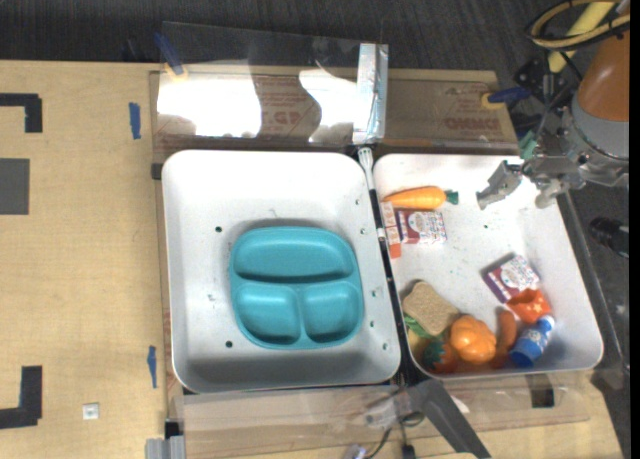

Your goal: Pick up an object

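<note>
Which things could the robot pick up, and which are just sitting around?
For the job:
pincer, open, above the right bin
carrot
small carton
purple packet
orange fruit
slice of bread
blue bottle

Just lying about:
teal divided tray in the left bin
right bin

Light wooden bench (70, 277), 2 shallow white bins side by side, left bin (190, 187), right bin (575, 277)
</note>
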Available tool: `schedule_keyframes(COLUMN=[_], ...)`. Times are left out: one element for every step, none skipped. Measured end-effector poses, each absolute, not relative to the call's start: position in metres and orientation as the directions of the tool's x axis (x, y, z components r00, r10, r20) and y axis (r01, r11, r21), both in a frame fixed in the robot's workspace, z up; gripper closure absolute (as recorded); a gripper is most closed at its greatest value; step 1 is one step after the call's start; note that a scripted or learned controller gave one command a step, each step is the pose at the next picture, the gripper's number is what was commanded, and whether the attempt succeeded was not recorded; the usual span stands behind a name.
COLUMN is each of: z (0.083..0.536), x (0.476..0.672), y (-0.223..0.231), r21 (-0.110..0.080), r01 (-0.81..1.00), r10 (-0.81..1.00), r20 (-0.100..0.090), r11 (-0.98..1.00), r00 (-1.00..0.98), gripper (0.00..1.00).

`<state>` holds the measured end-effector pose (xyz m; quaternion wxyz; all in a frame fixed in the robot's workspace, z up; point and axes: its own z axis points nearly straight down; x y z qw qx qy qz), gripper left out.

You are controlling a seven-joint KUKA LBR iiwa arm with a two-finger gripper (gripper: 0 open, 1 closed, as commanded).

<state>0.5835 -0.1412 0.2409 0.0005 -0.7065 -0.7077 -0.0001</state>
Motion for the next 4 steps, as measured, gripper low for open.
schedule_keyframes(z=[0.197, 0.151, 0.192, 0.185], x=[0.592, 0.646, 0.629, 0.666], y=[-0.118, -0.121, -0.104, -0.052], r21=[-0.005, -0.004, 0.002, 0.002], r01=[0.991, 0.993, 1.000, 0.991], r10=[0.991, 0.993, 1.000, 0.991], r20=[0.002, 0.000, 0.000, 0.001], r11=[-0.134, -0.119, 0.027, -0.130], r00=[0.134, 0.119, -0.027, 0.130], gripper=[0.00, 0.00, 0.00, 0.00])
